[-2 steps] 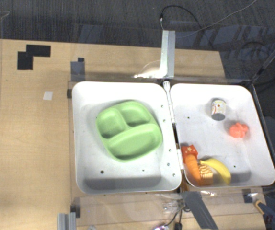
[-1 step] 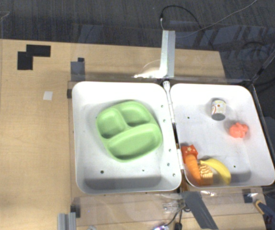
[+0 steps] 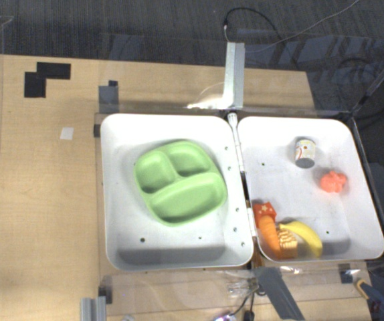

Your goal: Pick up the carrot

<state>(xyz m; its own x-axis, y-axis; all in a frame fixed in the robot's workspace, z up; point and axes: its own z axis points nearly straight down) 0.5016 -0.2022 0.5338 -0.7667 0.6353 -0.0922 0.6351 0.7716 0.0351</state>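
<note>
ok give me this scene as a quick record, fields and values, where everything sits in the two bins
left bin: holds a green divided plate, lying near its middle
right bin: holds all the small items
carrot: near front left corner of right bin, beside the bins' shared wall
red block: just behind the carrot, touching it
banana: right of the carrot, by the front wall
packet: wedged between carrot and banana, details unclear
small can: toward the back of right bin, apart from the rest
orange-pink lump: right side, alone
</note>
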